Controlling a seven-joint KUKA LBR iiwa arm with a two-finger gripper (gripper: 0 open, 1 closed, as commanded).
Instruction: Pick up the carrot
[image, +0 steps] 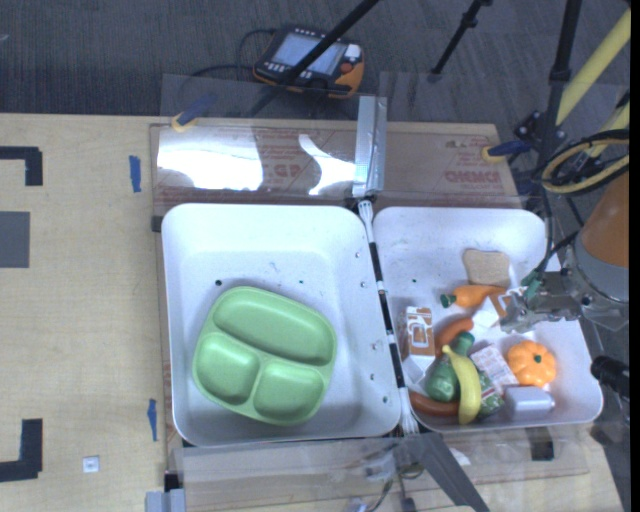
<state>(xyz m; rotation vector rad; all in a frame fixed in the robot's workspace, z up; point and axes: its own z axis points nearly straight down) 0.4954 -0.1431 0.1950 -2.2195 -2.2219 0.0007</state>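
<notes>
The carrot (474, 296) lies in the right bin (420, 235), right of the frame's centre, a short orange piece with a green tip pointing left, just below a slice of toast (487, 266). Below it the toys crowd together: a small printed packet (420, 331), a reddish sausage-like piece (452, 331), a banana (464, 381) over something green, and a small orange pumpkin (531, 363) toward the bin's lower right. The left bin (190, 240) holds a green divided plate (263, 353). The carrot rests on the bin floor, so the pick looks not yet made; closing on it and lifting are left, by my reading. The gripper (520, 305) sits low just to the carrot's right, near it or perhaps touching its end, with the arm coming in from the right edge at about the same height. Whether it is released or clenched cannot be told from this angle; nothing is visibly held.
</notes>
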